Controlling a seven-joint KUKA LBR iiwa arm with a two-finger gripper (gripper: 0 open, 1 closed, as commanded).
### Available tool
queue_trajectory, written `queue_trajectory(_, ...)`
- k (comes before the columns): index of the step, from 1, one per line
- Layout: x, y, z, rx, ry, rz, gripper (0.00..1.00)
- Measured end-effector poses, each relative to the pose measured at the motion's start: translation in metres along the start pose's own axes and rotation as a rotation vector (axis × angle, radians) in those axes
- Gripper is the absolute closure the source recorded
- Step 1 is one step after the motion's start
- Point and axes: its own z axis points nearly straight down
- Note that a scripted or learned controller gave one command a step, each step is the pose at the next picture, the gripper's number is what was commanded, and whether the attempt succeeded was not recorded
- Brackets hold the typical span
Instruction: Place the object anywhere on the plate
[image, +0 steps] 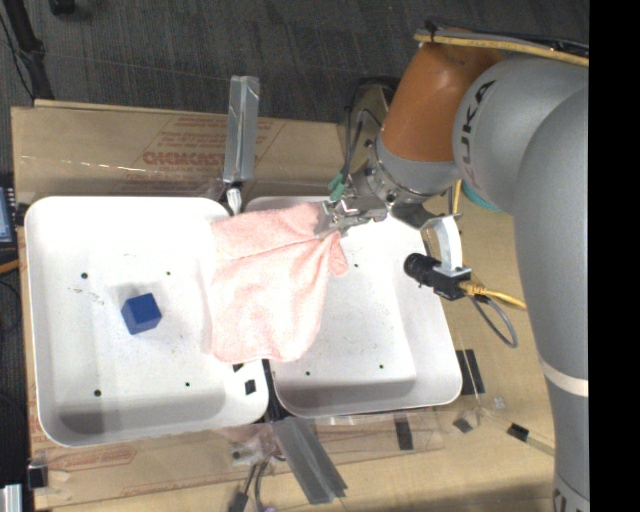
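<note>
Camera view looks down at a slant on two shallow white bins set side by side on the bench (90, 140), whose top looks like printed cardboard. Reaching in from the right, the grey arm (540, 200) with its orange band (425, 100) bends low over the back edge of the right bin (400, 370). Its claw (340, 215) is pinched shut on the top corner of a pink cloth (270, 290), and the fabric hangs and spreads away from that corner (the fingertips themselves are small and partly buried in the folds, so the grip is judged from how the cloth bunches up there). The cloth drapes across the shared rims of the two bins, most of it over the left part of the right bin, its lower-left edge lying over the right side of the left bin (60, 300). A small blue cube (141, 312) sits on the floor of the left bin, well apart from the cloth.
</note>
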Motion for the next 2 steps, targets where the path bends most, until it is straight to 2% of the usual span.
queue_trajectory(1, 0.002, 0.0, 0.019, 0.002, 0.0, -0.008, 1.0)
queue_trajectory(2, 0.051, -0.018, 0.019, 0.001, 0.0, -0.415, 1.0)
